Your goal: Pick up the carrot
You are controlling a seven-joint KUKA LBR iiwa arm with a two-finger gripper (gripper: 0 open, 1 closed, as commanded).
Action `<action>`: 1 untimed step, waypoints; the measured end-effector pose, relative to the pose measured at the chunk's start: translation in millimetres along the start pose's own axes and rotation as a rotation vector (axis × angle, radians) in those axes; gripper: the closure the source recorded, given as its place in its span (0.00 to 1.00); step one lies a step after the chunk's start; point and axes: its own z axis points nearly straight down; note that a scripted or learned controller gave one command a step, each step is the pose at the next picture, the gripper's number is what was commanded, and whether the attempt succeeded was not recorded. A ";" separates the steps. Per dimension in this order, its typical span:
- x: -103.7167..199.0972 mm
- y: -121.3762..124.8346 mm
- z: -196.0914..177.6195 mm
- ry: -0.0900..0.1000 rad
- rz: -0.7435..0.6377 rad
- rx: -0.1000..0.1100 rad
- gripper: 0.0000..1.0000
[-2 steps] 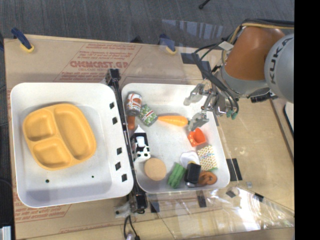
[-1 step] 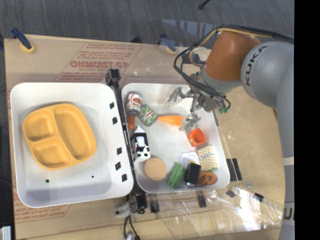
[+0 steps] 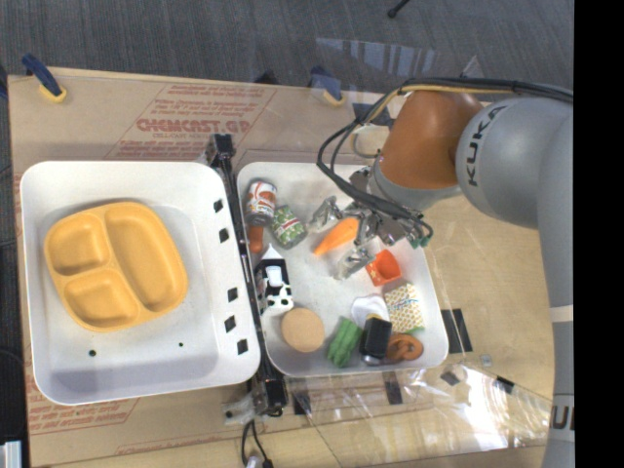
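Observation:
The carrot, short and orange, lies in the upper middle of the right bin. My gripper hangs from the grey arm with its orange band and reaches down over the carrot. Its fingers stand open. One metal fingertip sits just above and left of the carrot, and the other sits below and right of it, so the carrot lies in the gap between them. I cannot tell whether either fingertip touches it. The carrot still seems to rest on the bin floor.
Around the carrot lie a red-and-white can, a green-and-white can, a cow toy, a tan bun, a green piece, an orange block and a patterned packet. The left bin holds a yellow divided plate.

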 end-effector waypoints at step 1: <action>-3.0 -0.9 -13.3 -0.006 -0.004 0.005 1.00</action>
